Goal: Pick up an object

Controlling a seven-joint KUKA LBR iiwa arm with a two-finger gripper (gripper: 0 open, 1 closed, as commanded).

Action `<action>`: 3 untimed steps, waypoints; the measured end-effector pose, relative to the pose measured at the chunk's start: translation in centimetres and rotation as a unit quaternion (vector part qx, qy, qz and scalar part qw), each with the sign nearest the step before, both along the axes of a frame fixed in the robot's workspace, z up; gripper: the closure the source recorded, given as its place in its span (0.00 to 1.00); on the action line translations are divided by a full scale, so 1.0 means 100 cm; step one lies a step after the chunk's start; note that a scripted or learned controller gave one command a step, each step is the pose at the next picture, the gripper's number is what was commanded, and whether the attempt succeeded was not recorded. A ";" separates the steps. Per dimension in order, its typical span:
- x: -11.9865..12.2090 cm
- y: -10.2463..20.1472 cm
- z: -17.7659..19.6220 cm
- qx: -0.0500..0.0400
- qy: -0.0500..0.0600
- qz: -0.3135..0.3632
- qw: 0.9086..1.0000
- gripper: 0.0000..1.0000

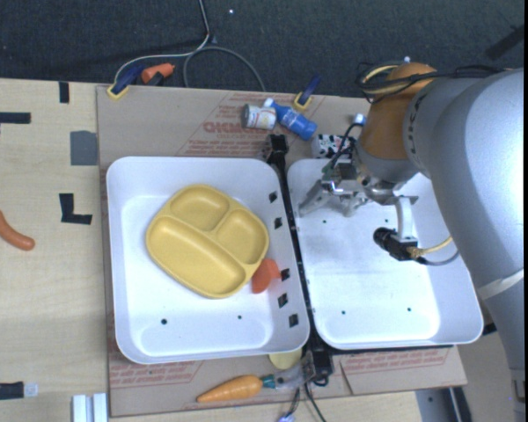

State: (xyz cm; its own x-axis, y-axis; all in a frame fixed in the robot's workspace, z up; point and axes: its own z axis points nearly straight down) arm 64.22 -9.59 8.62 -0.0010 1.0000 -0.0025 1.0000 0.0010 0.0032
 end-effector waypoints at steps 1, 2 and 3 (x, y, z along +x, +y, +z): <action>0.027 -0.003 0.000 0.001 0.001 0.001 1.000 0.00; 0.026 0.000 -0.001 -0.001 0.002 0.000 1.000 0.00; 0.006 0.001 0.000 0.000 0.000 0.000 1.000 0.00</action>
